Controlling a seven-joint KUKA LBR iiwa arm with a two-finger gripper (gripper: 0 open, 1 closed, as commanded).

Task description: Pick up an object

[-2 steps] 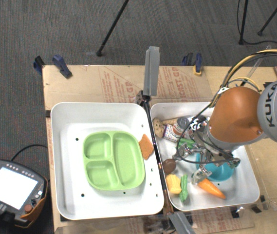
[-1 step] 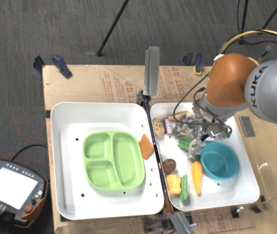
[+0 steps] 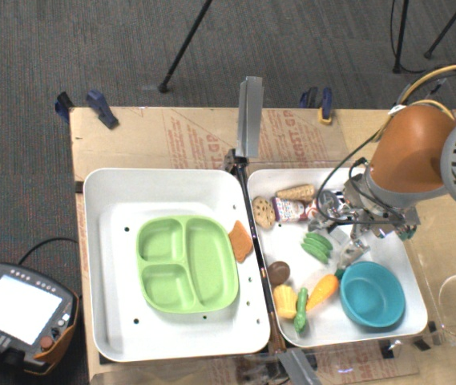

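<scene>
Toys crowd the right bin: green pod, carrot, corn, blue bowl. The hand hangs between pod and bowl; I cannot tell its state. Packed so tight, it could nudge a neighbour or clip the bowl's rim.

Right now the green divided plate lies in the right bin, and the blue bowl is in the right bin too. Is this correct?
Not quite. In the camera view the green divided plate lies in the left bin, not the right one. The blue bowl is indeed in the right bin.
</scene>
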